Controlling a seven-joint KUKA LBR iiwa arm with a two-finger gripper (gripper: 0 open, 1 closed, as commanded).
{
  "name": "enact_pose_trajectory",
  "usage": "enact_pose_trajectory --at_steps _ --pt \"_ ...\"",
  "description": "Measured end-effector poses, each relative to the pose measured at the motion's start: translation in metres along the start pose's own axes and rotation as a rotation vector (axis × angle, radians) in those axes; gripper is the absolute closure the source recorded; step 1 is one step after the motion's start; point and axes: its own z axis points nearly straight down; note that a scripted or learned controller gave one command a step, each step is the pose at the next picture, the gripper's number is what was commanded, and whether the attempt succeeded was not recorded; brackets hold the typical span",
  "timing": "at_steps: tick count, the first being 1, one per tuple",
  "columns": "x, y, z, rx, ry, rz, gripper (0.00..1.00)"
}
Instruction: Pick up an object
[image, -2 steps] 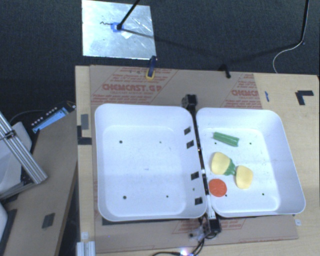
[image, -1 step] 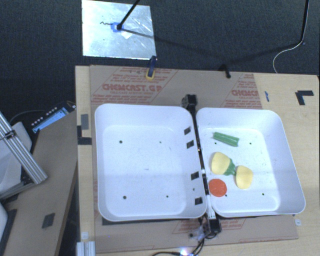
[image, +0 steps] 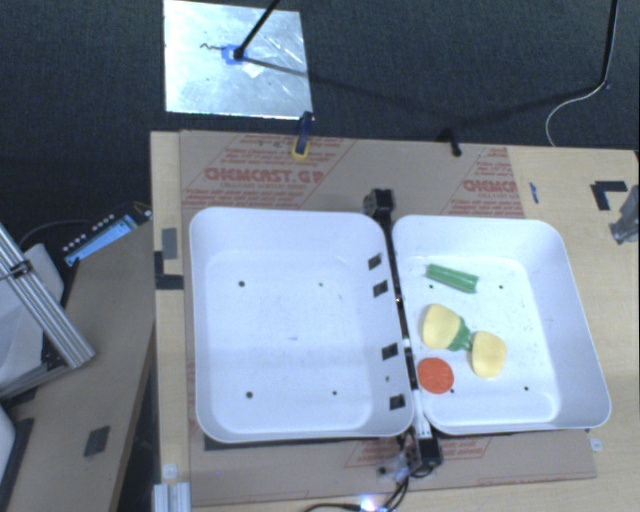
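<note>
The brown cardboard sheet (image: 330, 165) under the bins carries faded red print. Above the left bin it reads "CHEMCAST GP", and the same kind of print repeats above the right bin, too faint there to read fully. No other writing can be made out.

The things to pick all lie in the right bin (image: 560, 300), in its left half. A short green stick (image: 452, 277) lies nearest the far wall, tilted. Nearer the camera are two yellow lumps, the left lump (image: 440, 325) and the right lump (image: 488, 354), joined by a small green piece (image: 462, 340) between them. A flat orange-red disc (image: 435, 375) lies just beside the left lump, close to the wall shared with the other bin. The left bin (image: 290, 320) shows its white floor with a few small dark dots.

A row of small black clips (image: 381, 289) runs along the seam where the bins meet.

At the right edge, a small grey part that may be the claw (image: 626, 215) pokes in over the table (image: 600, 170), well apart from the bin's contents. Whether it is open or closed cannot be told. Nothing stands over the things in the bin.

Beyond the table a shiny silver sheet (image: 238, 58) lies on the dark floor, crossed by a thin black rod. A yellow clip (image: 300, 148) sits at the cardboard's far edge, a white cable (image: 580, 95) loops at the upper right, and a metal frame (image: 40, 310) stands at the left.
</note>
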Motion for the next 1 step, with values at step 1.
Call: enact_pose_trajectory --at_steps 1 --pt "0.0286 0.0304 -0.0460 -0.009 -0.003 0.003 1.00"
